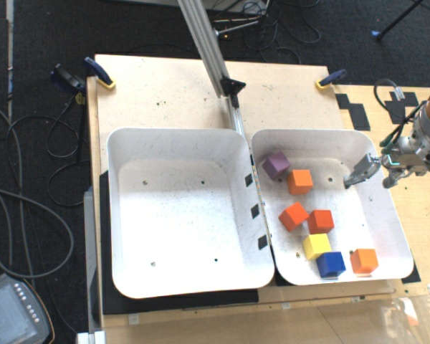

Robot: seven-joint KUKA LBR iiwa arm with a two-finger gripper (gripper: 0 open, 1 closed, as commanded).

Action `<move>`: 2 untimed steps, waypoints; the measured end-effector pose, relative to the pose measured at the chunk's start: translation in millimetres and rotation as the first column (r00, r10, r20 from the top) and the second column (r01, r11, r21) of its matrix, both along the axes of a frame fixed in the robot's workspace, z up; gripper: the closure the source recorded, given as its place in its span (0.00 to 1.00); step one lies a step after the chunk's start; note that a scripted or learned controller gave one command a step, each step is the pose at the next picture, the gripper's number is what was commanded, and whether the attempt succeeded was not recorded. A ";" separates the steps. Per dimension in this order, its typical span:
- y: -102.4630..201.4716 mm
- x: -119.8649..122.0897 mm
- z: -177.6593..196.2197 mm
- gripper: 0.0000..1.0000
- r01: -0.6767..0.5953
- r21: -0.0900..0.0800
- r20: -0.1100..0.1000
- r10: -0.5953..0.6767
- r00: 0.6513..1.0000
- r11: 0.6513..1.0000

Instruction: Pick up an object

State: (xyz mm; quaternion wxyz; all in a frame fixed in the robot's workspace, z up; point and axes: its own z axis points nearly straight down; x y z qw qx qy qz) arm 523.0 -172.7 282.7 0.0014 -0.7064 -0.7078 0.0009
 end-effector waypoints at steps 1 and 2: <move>-0.1 0.5 1.6 0.00 0.002 -0.001 0.003 -0.002 1.000 1.000; 0.2 4.2 -42.1 0.00 0.003 0.000 -0.001 -0.003 1.000 1.000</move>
